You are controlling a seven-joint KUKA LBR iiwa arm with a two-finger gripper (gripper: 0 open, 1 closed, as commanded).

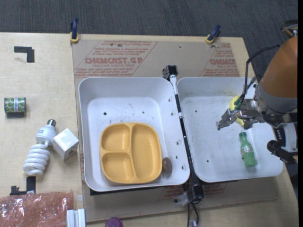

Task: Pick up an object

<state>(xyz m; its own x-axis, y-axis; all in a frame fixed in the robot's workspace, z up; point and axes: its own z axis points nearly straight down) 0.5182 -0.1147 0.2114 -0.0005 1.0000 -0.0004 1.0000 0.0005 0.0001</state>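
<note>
My gripper (235,120) hangs over the right bin (208,167), near its upper right part. A yellow object (235,102) lies right under and behind it, mostly hidden by the wrist. A green bottle (246,150) with a white label lies on the bin floor just below and to the right of the gripper, apart from it. In the left bin (90,126) a yellow divided plate (131,152) sits flat, with a small brown object (166,164) by its right rim.
The grey and orange arm (281,79) covers the right bin's right edge. Left of the bins, on the bench, lie a spiral light bulb (39,149), a white cube (66,144), a small green can (14,106) and a pink bag (35,209).
</note>
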